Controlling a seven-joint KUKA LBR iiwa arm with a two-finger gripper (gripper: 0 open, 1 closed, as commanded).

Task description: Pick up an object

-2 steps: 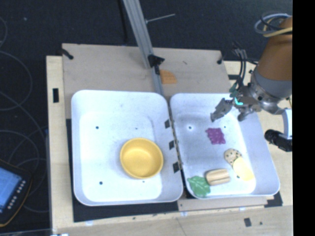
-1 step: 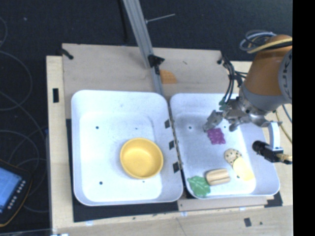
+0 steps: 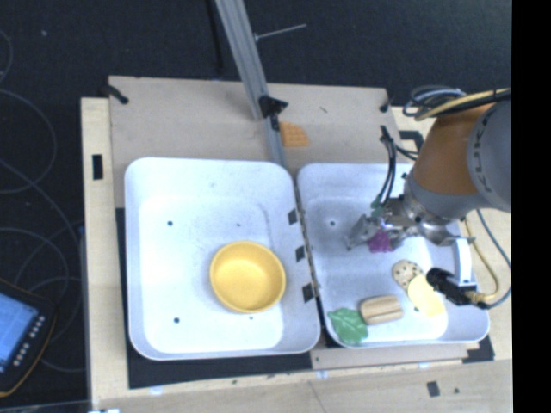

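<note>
Purple object (image 3: 380, 242), small and hard to identify, sits in the right bin (image 3: 331, 188) directly under my gripper (image 3: 376, 231), which hovers over or touches it; I cannot tell whether the gripper has it. I would centre on it before lifting straight up. 4 other items lie near the front: a green piece (image 3: 348, 323), tan block (image 3: 380, 309), yellow piece (image 3: 425, 298) and speckled disc (image 3: 405, 273).
</note>
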